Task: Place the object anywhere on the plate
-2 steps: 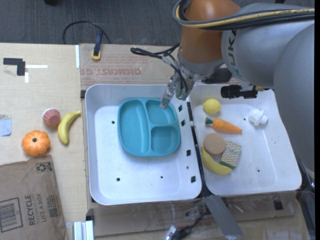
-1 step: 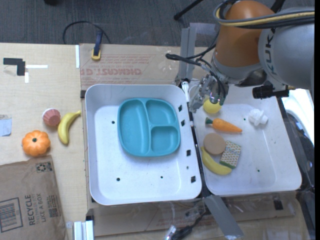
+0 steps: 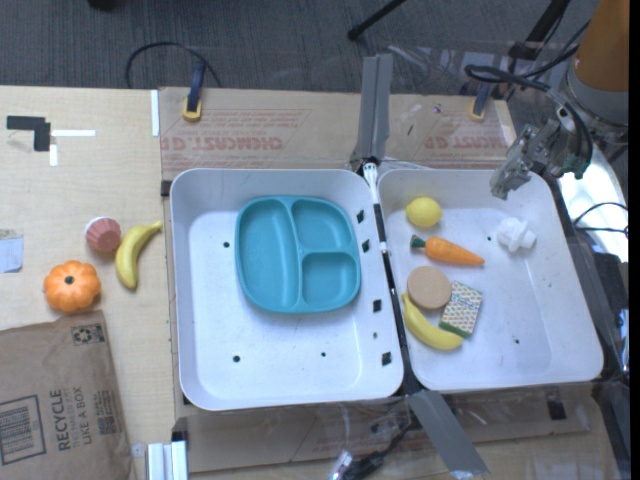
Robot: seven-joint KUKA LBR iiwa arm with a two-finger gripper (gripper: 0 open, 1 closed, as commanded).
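A teal divided plate [image 3: 298,253] lies in the left white bin [image 3: 200,348] with nothing on it. The right bin [image 3: 540,348] holds a lemon [image 3: 424,212], a carrot [image 3: 450,252], a small white lumpy piece [image 3: 515,234], a tan round disc [image 3: 430,288], a checkered wedge [image 3: 461,310] and a yellow banana [image 3: 430,328]. My gripper [image 3: 510,178] hangs over the right bin's far right corner, just beyond the white piece and apart from every object.
On the wooden bench left of the bins lie a small pumpkin [image 3: 72,286], a second banana [image 3: 135,253] and a pink cupcake [image 3: 103,235]. A cardboard box [image 3: 50,398] sits at the front left. A raised ridge [image 3: 380,268] divides the bins.
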